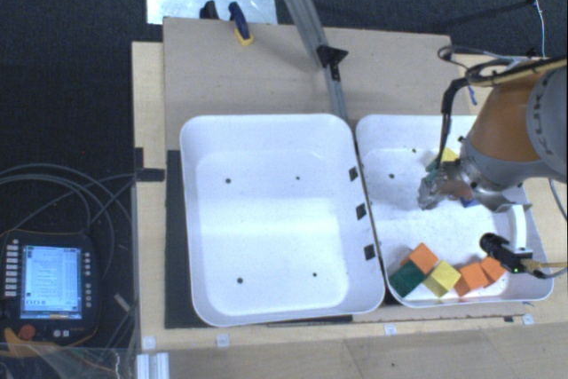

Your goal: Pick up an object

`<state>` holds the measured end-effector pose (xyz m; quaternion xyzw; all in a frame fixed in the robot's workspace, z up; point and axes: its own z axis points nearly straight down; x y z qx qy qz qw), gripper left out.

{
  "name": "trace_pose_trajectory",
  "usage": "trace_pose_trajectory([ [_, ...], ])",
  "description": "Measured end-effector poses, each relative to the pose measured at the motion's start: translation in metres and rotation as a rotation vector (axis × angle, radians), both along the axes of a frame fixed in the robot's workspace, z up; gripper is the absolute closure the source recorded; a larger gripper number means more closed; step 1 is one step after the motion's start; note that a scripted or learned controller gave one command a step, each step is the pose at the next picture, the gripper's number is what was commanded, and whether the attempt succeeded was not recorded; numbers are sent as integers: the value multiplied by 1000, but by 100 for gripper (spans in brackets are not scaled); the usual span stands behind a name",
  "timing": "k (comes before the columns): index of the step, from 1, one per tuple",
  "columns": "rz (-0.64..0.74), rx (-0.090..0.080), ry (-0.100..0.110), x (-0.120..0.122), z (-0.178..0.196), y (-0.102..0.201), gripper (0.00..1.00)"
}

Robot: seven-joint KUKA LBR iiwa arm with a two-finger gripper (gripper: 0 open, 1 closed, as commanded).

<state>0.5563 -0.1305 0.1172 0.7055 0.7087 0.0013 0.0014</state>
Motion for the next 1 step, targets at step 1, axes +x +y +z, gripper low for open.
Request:
trace_pose_trajectory([
  [1, -1, -2, -5, 8, 61, -6, 100],
])
